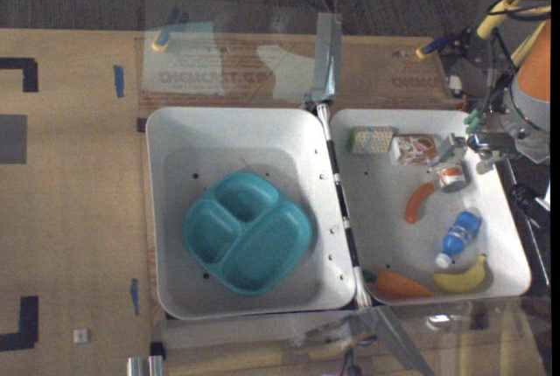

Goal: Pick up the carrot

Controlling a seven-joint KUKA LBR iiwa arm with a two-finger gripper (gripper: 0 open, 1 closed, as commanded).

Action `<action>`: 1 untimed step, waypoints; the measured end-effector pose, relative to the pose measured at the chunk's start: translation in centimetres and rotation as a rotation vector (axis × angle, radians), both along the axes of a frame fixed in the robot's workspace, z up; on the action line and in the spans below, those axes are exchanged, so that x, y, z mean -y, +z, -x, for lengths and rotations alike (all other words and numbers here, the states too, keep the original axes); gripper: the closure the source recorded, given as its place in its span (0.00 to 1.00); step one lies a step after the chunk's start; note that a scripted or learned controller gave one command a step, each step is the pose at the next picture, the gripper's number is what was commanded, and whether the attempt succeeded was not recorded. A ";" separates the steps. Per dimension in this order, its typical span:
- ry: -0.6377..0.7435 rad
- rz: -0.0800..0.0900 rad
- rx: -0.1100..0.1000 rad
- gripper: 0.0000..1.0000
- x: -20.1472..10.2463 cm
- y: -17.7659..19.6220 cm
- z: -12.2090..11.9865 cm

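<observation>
The carrot [401, 283] is orange with a green top and lies flat in the front left corner of the right bin [516, 217], against the front wall. My gripper [466, 152] hangs over the back right part of that bin, just above a small can [451, 177] and beside a small carton [414, 149]. It is far from the carrot, which lies well toward the front. Nothing shows between its fingers.
Also in the right bin are a speckled sponge [372, 139], an orange-red oblong piece [418, 202], a blue bottle [459, 236] and a banana [461, 276] next to the carrot. The left bin [166, 147] holds a teal divided plate [248, 232].
</observation>
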State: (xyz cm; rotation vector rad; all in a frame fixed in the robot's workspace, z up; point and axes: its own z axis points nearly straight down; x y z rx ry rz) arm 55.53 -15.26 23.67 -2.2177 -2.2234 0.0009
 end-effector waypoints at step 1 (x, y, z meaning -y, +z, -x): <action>0.152 0.000 0.000 0.00 -4.6 -7.5 4.6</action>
